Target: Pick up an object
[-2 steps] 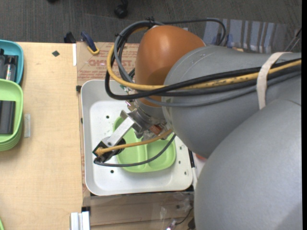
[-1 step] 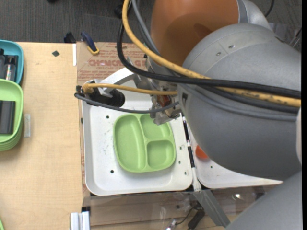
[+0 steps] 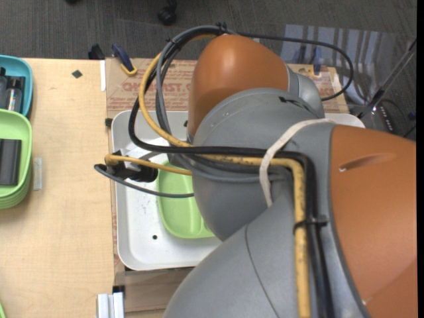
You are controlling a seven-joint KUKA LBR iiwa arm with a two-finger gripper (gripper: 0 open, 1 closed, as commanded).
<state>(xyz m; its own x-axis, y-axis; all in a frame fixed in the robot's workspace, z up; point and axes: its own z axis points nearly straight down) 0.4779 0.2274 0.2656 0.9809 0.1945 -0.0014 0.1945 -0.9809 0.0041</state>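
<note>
One lime-green obj (image 3: 177,207), smooth, shallow-dished.

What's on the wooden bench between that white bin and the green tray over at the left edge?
In the camera view, bare wood mostly: the bench between the white bin and the green tray carries only a small pale strip lying beside the tray.

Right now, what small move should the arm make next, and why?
Probably lower slowly toward the green tray in the white bin. The arm hangs right over that bin, and the tray is the one object I can see there.
</note>
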